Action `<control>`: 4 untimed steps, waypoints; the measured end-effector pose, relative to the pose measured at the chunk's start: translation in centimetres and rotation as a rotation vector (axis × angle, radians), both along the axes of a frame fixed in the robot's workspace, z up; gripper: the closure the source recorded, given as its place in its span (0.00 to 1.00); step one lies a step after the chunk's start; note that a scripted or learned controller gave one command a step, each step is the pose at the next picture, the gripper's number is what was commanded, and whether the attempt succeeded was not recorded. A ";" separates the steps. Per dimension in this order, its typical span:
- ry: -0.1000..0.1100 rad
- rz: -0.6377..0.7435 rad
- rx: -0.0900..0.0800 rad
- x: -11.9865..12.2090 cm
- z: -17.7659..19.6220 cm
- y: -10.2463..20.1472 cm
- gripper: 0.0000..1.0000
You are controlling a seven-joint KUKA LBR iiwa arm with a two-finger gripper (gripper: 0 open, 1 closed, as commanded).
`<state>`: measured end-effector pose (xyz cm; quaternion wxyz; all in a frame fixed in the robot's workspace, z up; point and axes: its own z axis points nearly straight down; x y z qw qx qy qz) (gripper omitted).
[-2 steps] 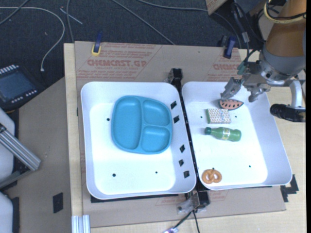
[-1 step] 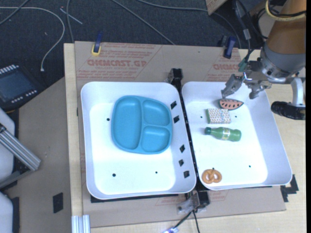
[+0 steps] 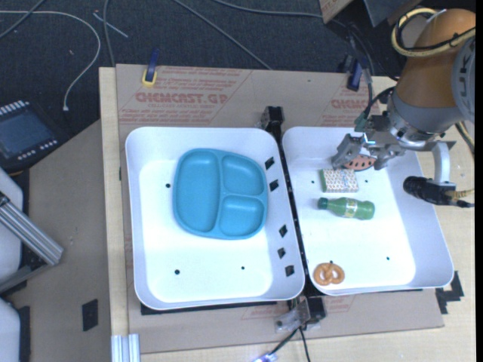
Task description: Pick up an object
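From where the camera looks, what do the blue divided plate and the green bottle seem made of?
The blue divided plate: likely molded plastic, with an even matte colour and soft rounded compartment ridges. The green bottle: probably glossy plastic, judging by the pale highlights along its side, though it could be a toy.

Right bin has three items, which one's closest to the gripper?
The patterned sponge block, just below the gripper. The green bottle lies farther down; the pretzel sits at the bin's near edge.

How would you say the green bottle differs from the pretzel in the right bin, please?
The green bottle is long and lies on its side mid-bin; the pretzel is smaller, rounded and flat near the front edge. The bottle is green with a pale label, the pretzel brown. Both lie in the right bin, apart from the gripper.
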<state>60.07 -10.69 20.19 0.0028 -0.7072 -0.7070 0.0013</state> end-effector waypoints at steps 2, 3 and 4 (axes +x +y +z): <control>-0.007 0.001 -0.002 0.5 -11.1 -0.3 0.00; -0.017 0.000 -0.005 0.8 -9.5 -0.4 1.00; -0.010 0.000 -0.003 0.0 -3.7 -0.7 1.00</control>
